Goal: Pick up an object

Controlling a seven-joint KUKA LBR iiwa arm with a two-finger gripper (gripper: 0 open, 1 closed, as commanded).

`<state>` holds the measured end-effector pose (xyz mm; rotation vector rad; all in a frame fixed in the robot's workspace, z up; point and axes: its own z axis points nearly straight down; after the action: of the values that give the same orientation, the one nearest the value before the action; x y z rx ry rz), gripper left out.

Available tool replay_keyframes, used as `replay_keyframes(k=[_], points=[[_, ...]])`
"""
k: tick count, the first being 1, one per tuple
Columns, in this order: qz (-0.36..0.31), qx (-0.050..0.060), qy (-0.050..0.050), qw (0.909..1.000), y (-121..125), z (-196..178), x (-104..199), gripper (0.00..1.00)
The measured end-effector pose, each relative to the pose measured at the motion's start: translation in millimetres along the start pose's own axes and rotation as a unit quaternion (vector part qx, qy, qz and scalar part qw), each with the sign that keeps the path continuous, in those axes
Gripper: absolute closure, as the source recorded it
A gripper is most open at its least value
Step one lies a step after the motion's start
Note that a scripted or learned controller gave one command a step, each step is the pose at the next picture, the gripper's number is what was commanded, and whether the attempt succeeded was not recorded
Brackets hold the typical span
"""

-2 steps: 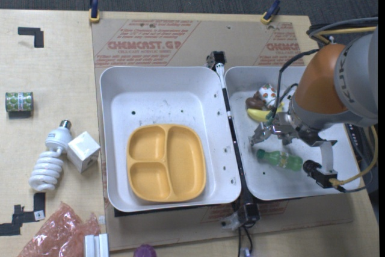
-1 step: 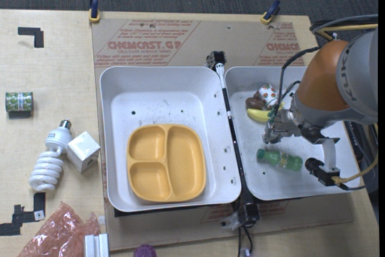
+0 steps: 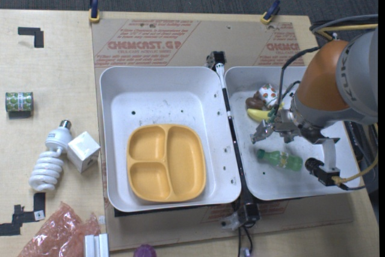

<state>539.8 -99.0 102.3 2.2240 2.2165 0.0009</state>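
Jaws [image 3: 263, 131] low over right bin [image 3: 240, 78] (mid-floor)

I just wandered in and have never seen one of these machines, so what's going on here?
A grey robot arm with an orange band reaches into the right-hand shallow white bin. Its end effector hangs low among small items there: a yellow banana and a green plastic bottle lying on its side. Nothing looks lifted yet. The left white bin holds a yellow divided plastic tray.
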Motion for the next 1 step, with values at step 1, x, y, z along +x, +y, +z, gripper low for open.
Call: replay_keyframes(k=[1], points=[[0.001,-0.001,0.0,1.0,1.2,-10.0,-0.5,1.0]])
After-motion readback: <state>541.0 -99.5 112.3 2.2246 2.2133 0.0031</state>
